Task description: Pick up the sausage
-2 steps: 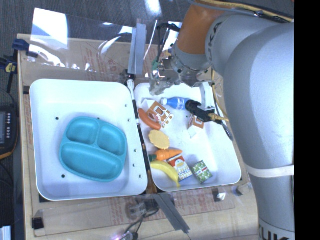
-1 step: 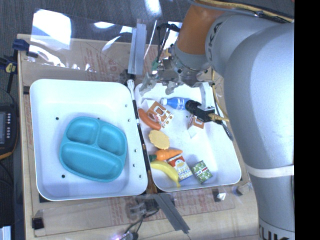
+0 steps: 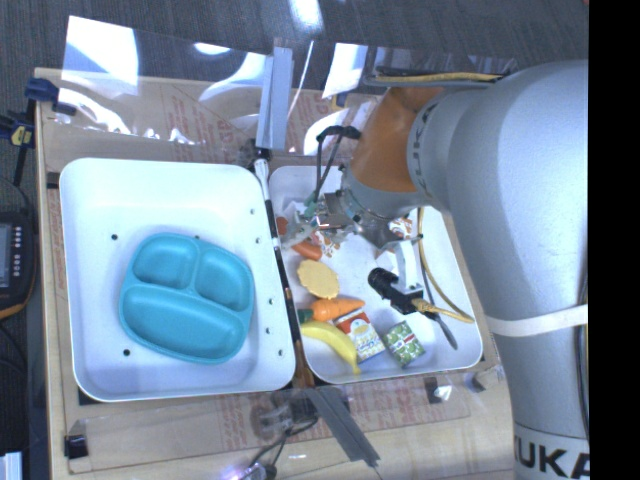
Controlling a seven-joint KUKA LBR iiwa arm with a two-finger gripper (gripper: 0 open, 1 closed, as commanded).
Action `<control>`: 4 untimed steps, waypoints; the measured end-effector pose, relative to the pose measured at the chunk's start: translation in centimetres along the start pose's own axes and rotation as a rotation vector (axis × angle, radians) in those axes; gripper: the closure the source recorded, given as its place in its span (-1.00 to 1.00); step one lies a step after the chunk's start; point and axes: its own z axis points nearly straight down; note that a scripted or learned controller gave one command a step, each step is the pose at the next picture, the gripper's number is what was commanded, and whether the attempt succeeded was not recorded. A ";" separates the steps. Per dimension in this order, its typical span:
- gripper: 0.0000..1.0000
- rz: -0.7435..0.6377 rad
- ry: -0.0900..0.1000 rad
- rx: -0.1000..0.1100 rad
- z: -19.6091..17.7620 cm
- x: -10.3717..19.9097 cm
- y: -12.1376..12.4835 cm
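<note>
A grey arm (image 3: pixel 500 168) with an orange band reaches in from the right over a bench (image 3: pixel 180 418) carrying two shallow white bins; its claw (image 3: pixel 328 226) hangs low over the far left part of the right bin (image 3: pixel 462 333); from this angle the wrist hides it, so it cannot be told whether the claw is open or closed, or whether it has hold of anything. The sausage (image 3: pixel 306 251), a short reddish-orange piece, lies in the right bin close to its left wall, just beside and in front of the claw; a yellow round piece (image 3: pixel 322 279) sits just in front of it, then a carrot (image 3: pixel 338 309), then a banana (image 3: pixel 333 344) near the bin's front left corner; a small pale carton (image 3: pixel 366 337) and a green carton (image 3: pixel 404 343) lie side by side to the right of the banana. The left bin (image 3: pixel 90 198) holds a blue divided plate (image 3: pixel 187 296), lying flat near its middle.
</note>
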 end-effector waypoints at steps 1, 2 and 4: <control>1.00 -0.004 0.000 0.005 -0.9 0.0 0.0; -1.00 -0.004 0.000 0.005 -0.9 0.0 0.0; 1.00 -0.031 0.006 0.017 0.1 -0.5 1.9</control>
